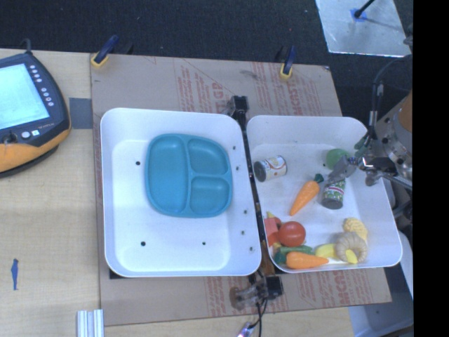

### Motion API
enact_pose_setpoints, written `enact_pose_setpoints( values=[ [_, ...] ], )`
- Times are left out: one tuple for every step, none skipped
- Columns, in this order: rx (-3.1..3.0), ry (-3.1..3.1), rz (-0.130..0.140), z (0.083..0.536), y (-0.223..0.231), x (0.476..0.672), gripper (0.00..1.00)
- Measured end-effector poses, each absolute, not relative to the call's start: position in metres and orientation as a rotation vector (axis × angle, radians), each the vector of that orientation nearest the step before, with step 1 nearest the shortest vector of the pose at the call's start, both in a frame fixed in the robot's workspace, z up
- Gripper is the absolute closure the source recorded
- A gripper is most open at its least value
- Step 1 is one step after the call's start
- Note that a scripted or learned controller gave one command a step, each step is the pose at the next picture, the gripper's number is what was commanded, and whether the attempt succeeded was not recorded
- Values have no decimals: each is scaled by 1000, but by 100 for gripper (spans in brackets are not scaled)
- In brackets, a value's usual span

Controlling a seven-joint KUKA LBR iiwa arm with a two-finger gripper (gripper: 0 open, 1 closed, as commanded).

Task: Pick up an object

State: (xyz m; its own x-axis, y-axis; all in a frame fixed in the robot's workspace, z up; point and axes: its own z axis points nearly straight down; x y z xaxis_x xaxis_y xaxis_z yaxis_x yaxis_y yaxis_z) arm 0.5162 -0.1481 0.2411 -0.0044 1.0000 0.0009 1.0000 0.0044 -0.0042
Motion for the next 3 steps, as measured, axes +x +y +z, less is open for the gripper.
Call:
enact_pose_setpoints(
  values=[
    [-2212, -2224, 6, 126, -182, 485, 0],
    [-2213, -2224, 5, 91, -211, 492, 0],
    [-2213, -2228, 4, 92, -212, 510, 0]
  ],
)
